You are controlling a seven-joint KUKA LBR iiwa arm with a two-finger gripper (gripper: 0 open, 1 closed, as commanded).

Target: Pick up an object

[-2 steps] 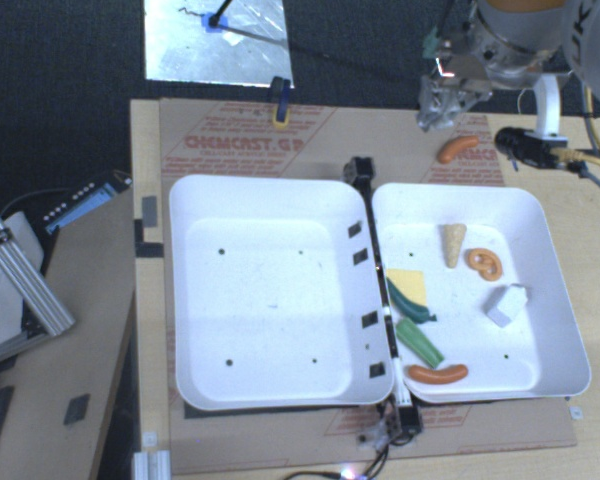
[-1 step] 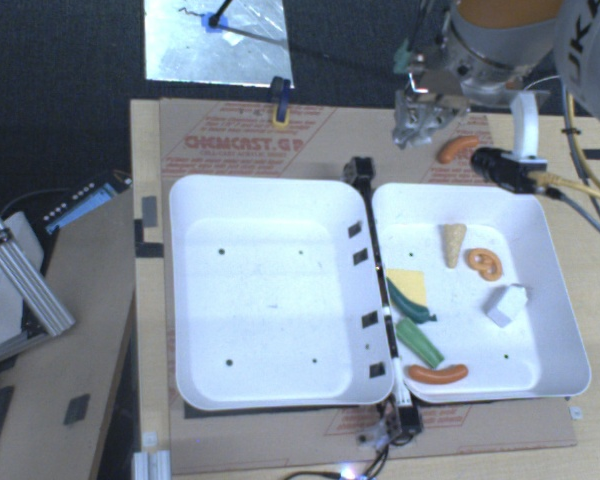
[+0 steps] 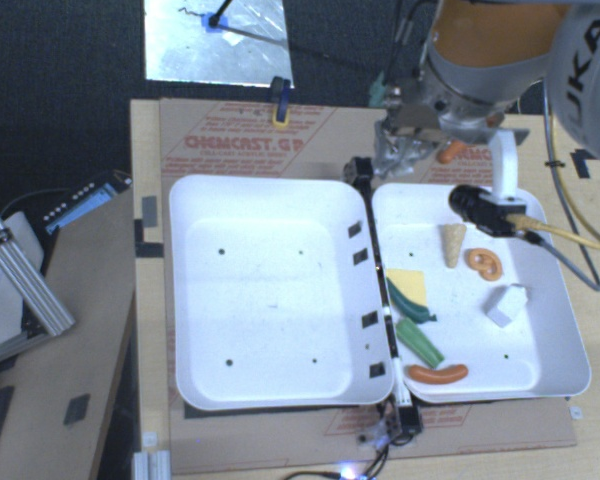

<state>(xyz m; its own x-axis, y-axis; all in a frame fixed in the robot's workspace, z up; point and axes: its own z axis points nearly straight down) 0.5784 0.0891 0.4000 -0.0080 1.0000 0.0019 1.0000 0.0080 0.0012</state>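
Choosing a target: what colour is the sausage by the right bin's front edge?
Orange-red sausage, clearest in the camera view.

I count two white bins: a left bin [image 3: 270, 293] and a right bin [image 3: 550, 338]. In the right one I see one cone [image 3: 452, 243], one pretzel [image 3: 484, 263], one white block [image 3: 506, 305], one yellow wedge [image 3: 408, 287], two green pods [image 3: 417, 328] and one sausage [image 3: 438, 373].
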